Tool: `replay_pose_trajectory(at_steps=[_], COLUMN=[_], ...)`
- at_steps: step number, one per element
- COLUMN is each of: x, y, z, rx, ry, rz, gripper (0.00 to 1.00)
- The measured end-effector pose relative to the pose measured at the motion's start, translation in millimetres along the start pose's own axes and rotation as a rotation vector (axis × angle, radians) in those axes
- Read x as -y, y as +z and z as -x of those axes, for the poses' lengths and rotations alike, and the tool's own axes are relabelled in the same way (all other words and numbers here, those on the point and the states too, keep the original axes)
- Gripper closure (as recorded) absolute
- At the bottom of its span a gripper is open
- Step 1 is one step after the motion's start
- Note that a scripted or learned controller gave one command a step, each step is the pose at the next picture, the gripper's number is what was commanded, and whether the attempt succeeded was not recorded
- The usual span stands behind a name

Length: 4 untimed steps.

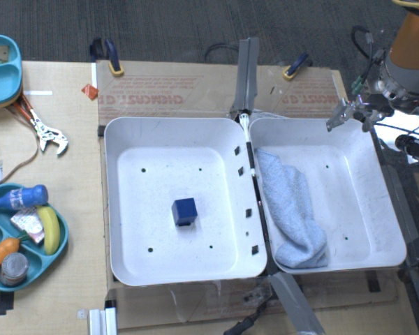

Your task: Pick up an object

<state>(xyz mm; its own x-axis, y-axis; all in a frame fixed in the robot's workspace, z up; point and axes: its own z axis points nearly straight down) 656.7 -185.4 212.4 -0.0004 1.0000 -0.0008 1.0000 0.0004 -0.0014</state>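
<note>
A small dark blue cube (pixel 185 211) rests on the floor of the left bin (pixel 126 187), a little below its centre. A crumpled light blue cloth (pixel 293 211) lies along the left side of the right bin (pixel 363 208), running from its upper left down to the front wall. My gripper (pixel 350 110) hangs over the right bin's far right corner, well away from both the cloth and the cube. I see nothing held in it. The orange-banded wrist (pixel 412 40) rises behind it at the top right.
A blue tray (pixel 56 253) at the left holds a banana, a bottle, a carrot and a can. A wrench (pixel 45 135) and a teal container (pixel 3 68) lie on the bench at upper left. Clamps (pixel 112 58) sit behind the bins.
</note>
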Motion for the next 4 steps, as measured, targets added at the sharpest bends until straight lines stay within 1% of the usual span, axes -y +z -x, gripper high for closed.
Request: replay_pose_trajectory(at_steps=[1, 2, 3, 4], x=[48, 43, 73, 64], y=[-21, 120, -1, -55], z=[38, -74, 6, -29], rx=[0.001, 0.000, 0.001, 0.000], ry=[0.377, 0.530, 0.502, 0.585], rz=[0.000, 0.000, 0.001, 0.000], gripper=[0.00, 0.00, 0.00, 0.00])
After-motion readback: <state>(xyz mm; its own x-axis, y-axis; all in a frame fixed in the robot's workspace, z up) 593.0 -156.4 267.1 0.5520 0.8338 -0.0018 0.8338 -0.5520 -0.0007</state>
